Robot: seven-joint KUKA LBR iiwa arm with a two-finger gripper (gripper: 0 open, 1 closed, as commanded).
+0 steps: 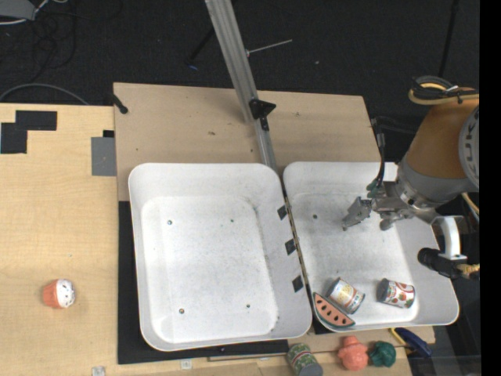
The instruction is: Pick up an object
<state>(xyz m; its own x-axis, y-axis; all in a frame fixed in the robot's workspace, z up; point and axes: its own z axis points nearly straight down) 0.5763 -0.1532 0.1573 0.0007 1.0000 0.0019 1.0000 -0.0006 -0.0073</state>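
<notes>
The hand (369, 212) hangs with fingers spread and nothing between them over the bare middle of the right bin (313, 180). Two small cans (344, 294) (396, 293) lie on their sides near the bin's front edge, beside a watermelon-slice toy (332, 312). The cans are probably light, rigid and apt to roll, best gripped across the body.

The wooden bench (196, 124) holds two white bins side by side. The left bin (205, 253) and the right bin (329, 186) touch along the middle. A black mat (124, 288) lies under the left bin. A grey metal rail (239, 69) slants across the far part of the bench. Along the near edge, just beside the right bin, sit a small can (301, 359), a pink toy (353, 352) and a green toy (383, 354).
</notes>
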